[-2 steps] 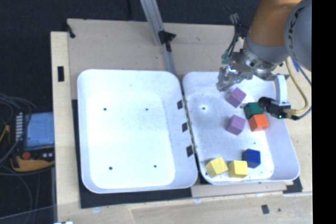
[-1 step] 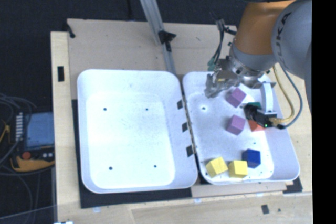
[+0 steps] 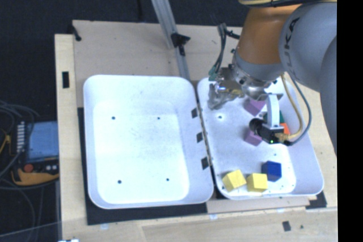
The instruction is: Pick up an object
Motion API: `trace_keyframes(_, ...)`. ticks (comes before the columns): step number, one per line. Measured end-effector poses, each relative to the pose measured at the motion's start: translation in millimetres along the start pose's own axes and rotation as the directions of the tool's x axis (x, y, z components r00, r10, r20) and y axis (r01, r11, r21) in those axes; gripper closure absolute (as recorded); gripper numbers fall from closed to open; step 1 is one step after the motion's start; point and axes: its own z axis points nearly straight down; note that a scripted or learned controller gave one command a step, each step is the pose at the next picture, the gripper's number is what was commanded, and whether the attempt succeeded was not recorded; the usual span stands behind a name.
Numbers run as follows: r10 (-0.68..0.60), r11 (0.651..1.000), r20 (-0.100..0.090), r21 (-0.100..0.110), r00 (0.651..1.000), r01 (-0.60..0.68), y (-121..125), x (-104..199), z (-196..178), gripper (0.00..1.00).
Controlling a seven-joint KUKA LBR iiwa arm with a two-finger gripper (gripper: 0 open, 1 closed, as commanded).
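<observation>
My gripper [image 3: 218,98] hangs over the far left part of the right bin [image 3: 227,133], close to the wall shared with the left bin. Nothing shows in its grasp. Just to its right, partly under the wrist, lies a purple block [image 3: 255,105], and a second purple block [image 3: 252,137] sits a little nearer. Along the bin's front lie two yellow blocks [image 3: 233,180] [image 3: 257,182] side by side, with a blue block [image 3: 272,170] to their right. A small orange piece [image 3: 285,131] peeks out at the right.
The left bin [image 3: 142,139] is a wide white tray beside the right one. A slanted metal pole [image 3: 164,14] rises behind the bins. The arm's orange band and grey body cover the right bin's far right corner.
</observation>
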Motion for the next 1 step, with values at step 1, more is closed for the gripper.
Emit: trace_keyframes(1,-0.001,1.0,0.0,0.001,1.0,0.001,-8.2,52.7,9.8,1.0)
